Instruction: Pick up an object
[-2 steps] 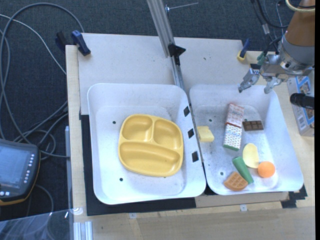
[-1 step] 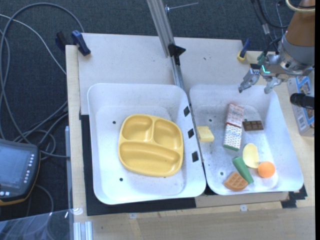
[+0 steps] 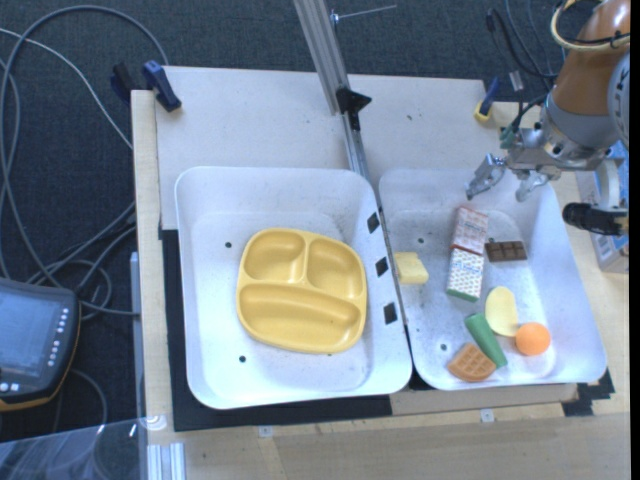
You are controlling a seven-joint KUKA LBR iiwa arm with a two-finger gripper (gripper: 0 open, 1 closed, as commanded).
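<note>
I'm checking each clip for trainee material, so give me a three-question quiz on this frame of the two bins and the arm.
1. True or false: the yellow plastic divided plate lies in the left white bin.
2. Which item lies nearest the divider between the bins?
A. the orange ball
B. the pale yellow block
C. the brown chocolate bar
3. Fill in: the end effector hangs over the ____ edge of the right white bin.

Key
1. True.
2. B.
3. Far, above the white and red carton; nothing is held between its fingers.
</note>
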